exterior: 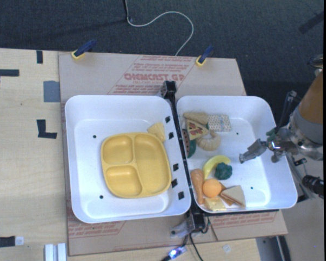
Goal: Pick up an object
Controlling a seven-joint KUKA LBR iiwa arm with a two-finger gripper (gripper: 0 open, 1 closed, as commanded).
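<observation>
Pincer [249,154] is hanging empty over the right bin [261,109], fingers seemingly parted, presumably lining up on the piled toy food [212,162].

Toy food piled along the right bin's left side.
A pizza slice [194,128], banana [215,162], green broccoli [224,171], orange [211,188], carrot [197,184] and sandwich [234,194] lie close together; a yellow wedge [157,130] touches the left bin's tray [135,164].

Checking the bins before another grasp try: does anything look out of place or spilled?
One oddity: a small yellow wedge lies in the left bin against the yellow divided tray, apart from the toy food pile in the right bin.
</observation>
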